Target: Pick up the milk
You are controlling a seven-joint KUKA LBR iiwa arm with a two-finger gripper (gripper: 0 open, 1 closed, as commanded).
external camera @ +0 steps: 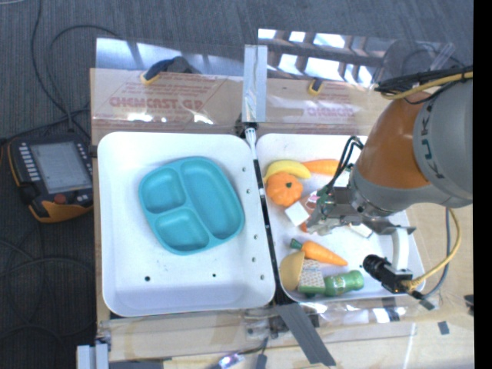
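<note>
The milk (pixel 298 213) is a small white carton with pink-red print. It lies in the right bin (pixel 415 241), just right of the orange fruit, and is partly hidden by the arm's tool. My gripper (pixel 321 214) hangs low over the carton's right side, at the end of the grey and orange arm (pixel 407 156) that comes in from the right. Whether it touches the carton is unclear.
The right bin also holds a banana (pixel 286 168), an orange (pixel 283 190), two carrots (pixel 321 166) (pixel 323 254), a tan bread-like piece (pixel 291 267) and a green bottle (pixel 338 283). A blue divided plate (pixel 191 203) lies in the left bin (pixel 123 275). A pendant (pixel 50 171) sits left of the bench.
</note>
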